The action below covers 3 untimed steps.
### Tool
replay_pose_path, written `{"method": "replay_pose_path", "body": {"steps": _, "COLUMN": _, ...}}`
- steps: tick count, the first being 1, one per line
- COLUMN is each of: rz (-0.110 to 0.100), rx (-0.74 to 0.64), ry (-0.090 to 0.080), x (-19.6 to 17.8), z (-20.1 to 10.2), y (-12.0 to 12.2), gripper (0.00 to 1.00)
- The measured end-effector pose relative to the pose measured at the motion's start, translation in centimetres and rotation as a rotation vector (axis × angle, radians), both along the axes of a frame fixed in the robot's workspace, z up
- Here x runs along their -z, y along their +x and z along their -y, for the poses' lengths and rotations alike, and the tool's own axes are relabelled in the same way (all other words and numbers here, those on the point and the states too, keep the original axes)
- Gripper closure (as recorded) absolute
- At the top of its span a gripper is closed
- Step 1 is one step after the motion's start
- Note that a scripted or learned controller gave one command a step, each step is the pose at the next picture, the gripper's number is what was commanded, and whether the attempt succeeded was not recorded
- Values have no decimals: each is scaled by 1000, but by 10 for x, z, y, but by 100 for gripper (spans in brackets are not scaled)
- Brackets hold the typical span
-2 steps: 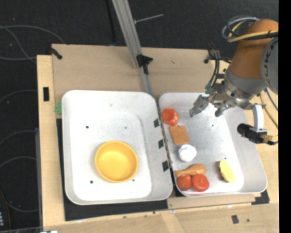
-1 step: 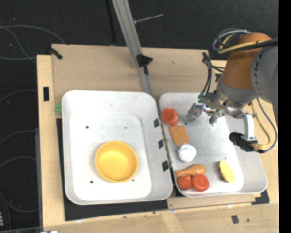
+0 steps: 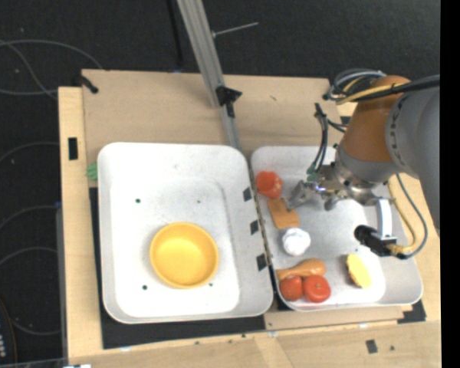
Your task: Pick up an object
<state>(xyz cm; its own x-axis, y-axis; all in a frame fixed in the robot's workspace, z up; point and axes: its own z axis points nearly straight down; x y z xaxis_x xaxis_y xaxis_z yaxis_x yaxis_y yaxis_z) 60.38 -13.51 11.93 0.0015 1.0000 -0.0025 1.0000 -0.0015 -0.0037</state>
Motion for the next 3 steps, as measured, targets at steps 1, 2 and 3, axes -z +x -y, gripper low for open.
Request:
{"method": "replay_pose_path", "body": {"steps": 1, "rz": 6, "rx": 4, "ry": 2, "x": -14, "z": 0, "y": 2, "gripper": 100}}
{"method": "replay_pose_path", "body": {"steps": 2, "rz": 10, "rx": -5, "ry": 2, "x": -60, "z": -5, "y": 5, "gripper": 100}}
{"method": "replay_pose_path", "body": {"steps": 3, "rz": 11, "rx": -5, "ry": 1, "x": -110, "z": -4, "y": 7, "gripper": 100}}
